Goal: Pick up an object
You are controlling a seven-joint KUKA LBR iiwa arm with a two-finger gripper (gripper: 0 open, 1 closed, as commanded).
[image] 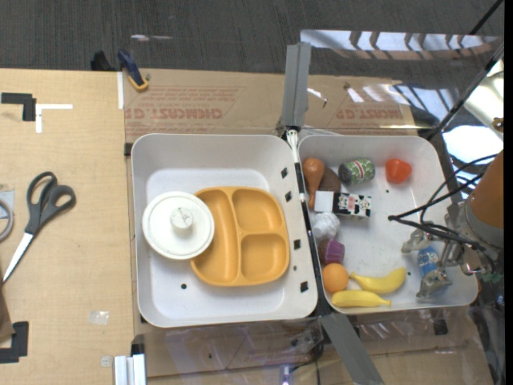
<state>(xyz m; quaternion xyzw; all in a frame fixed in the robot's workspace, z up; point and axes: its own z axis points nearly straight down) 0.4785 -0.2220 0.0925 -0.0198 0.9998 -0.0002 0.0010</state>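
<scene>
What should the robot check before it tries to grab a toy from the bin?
1. Toys to pick in the right bin: ok, several.
2. Hand over that bin: ok, near its right edge.
3. Hand already holding something: cannot tell.
4. Bananas free to grab: not ok, an orange touches them.
5. Red toy has room around it: ok.
6. Left bin needed: not ok, it holds a yellow tray and white lid.
</scene>
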